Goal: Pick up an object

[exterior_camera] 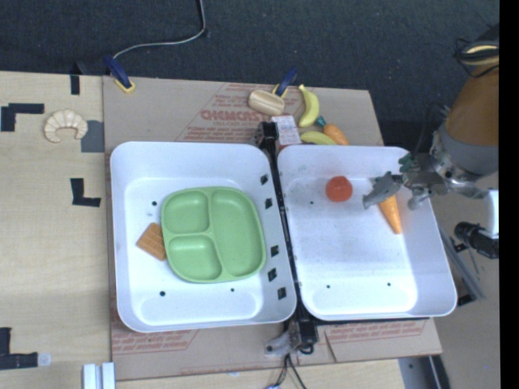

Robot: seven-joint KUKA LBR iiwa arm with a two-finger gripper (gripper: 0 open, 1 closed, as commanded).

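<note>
You have the grey arm with its orange band reaching in from the right, and its two-finger gripper (395, 188) sits over the right edge of the right shallow white bin (357, 290). The jaws look spread, one dark finger angling left toward the bin's middle and the other nearer the wrist, with nothing visibly held between them. Just beside and below the jaws lies an orange carrot-shaped toy (392, 214), tilted with its narrow end pointing down toward the bin's lower right; whether a finger touches its top end you cannot tell from this angle. A small red round toy, like a tomato (340, 189), rests on the bin floor to the left of the gripper, near it but apart.

In the left shallow white bin (134, 298) you see a light green plate with three compartments (213, 234), and a flat tan cracker-like piece (152, 241) tucked against its left edge, partly under the rim.

Behind the bins, on the cardboard-covered surface (203, 112), a cluster sits near the seam between them: a beige bread-roll toy (265, 100), a yellow banana toy (309, 107), a second orange carrot toy (333, 132) and a small printed box (285, 129). Far to the left a pale croissant toy (66, 125) lies alone, well apart from everything else.
</note>
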